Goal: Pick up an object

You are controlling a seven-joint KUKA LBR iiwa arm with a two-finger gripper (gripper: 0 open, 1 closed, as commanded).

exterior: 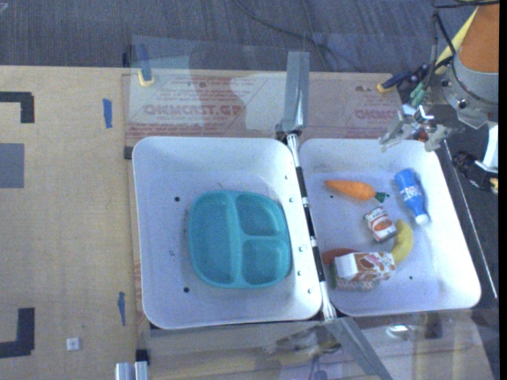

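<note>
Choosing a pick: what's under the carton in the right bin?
A red thing pokes out from under the carton at its left end. The carton covers the rest.

Wooden bench [63,236] bearing two white bins [158,172] (side by side)

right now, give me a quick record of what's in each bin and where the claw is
left bin: teal plastic divided tray
right bin: orange toy carrot, blue plastic bottle, small red-and-white can, yellow banana, red-and-white carton
claw: above the right bin's far right corner
held between claw fingers: nothing seen
arm: grey with orange band, at the view's upper right
</note>
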